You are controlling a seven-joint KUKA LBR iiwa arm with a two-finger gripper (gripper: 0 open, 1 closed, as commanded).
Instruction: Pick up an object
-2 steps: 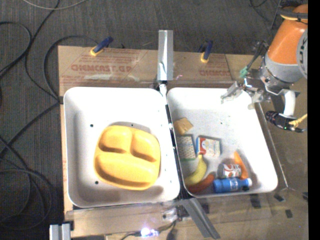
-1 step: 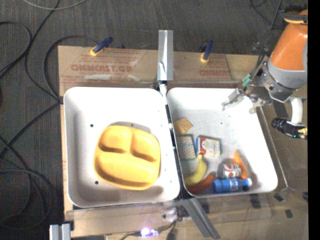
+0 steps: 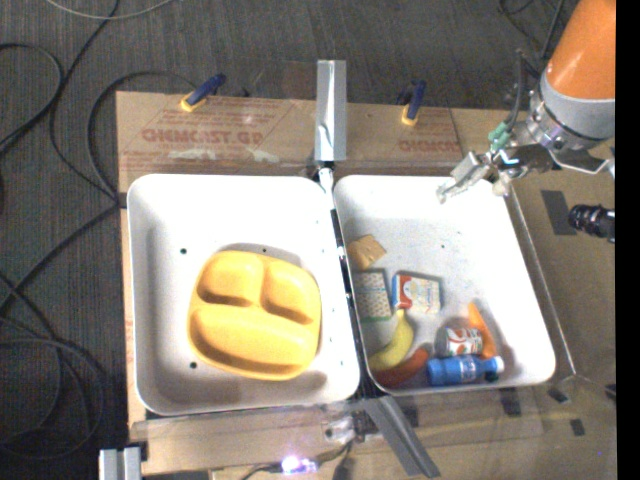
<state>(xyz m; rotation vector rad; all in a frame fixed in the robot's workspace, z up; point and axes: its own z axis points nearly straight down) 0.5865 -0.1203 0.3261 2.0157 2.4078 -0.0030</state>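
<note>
banana (image 3: 396, 342) well apart from pincer (image 3: 462, 180)

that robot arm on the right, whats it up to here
The arm reaches in from the right, its gripper above the far right corner of the right bin, with nothing between its fingers. The things to pick lie along that bin's near side: a banana, a blue bottle, a small carton and others. The left bin holds a yellow divided tray. Nothing is picked yet.

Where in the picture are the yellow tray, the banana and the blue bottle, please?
yellow tray (image 3: 258, 313): camera view, on the ridge between its compartments.
banana (image 3: 397, 343): camera view, middle of its curved body.
blue bottle (image 3: 458, 370): camera view, middle of its body.
</note>
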